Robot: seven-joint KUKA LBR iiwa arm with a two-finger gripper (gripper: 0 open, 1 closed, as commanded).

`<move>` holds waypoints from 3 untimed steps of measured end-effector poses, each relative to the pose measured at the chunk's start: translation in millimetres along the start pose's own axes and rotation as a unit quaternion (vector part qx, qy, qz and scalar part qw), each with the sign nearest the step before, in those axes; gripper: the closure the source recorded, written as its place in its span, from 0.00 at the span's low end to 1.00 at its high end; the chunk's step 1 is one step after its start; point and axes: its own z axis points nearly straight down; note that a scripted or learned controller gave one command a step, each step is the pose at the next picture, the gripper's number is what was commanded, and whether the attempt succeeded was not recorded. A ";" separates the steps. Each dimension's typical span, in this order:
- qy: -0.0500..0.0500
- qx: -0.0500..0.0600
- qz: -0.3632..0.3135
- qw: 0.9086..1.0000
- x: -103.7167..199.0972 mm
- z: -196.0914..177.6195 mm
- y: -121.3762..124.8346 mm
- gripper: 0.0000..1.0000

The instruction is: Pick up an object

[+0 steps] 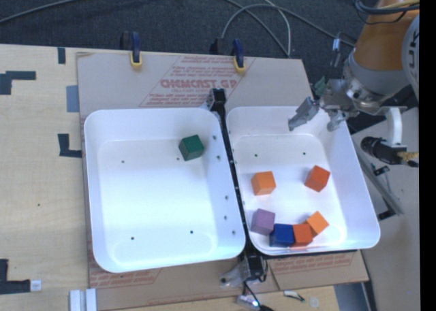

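- Camera view, hard to make out: arm (385, 37) cut off at the top and right edges; orange band visible at about 1 o'clock.
- Gripper (317, 120) over the far rim of the right bin (361, 197), at 2 o'clock; fingers spread apart, nothing between them.
- Near corner of the right bin crowded: dark blue cube (282, 235) partly overlapped by the red-orange cube (302, 234) touching it, edges hard to separate.
- Small parts and wires at 6 o'clock, below the bins, too small to identify.
- Counted: two white bins, side by side; left bin (102, 235) with one green cube (191, 147) toward its far side, at 11 o'clock from centre.
- Right bin, six cubes: orange cube (263, 183), another orange-red cube (317, 178), purple cube (262, 221), dark blue, red-orange, and a lighter orange cube (318, 222) at 5 o'clock.
- Two blue-and-yellow clamps (135, 50) on the cardboard's far edge, at 12 o'clock.
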 end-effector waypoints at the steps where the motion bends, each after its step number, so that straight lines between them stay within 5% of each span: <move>1: 0.000 0.002 0.000 1.000 4.4 54.6 8.4 0.00; 3: 0.000 0.003 0.000 1.000 11.2 166.4 -0.7 0.00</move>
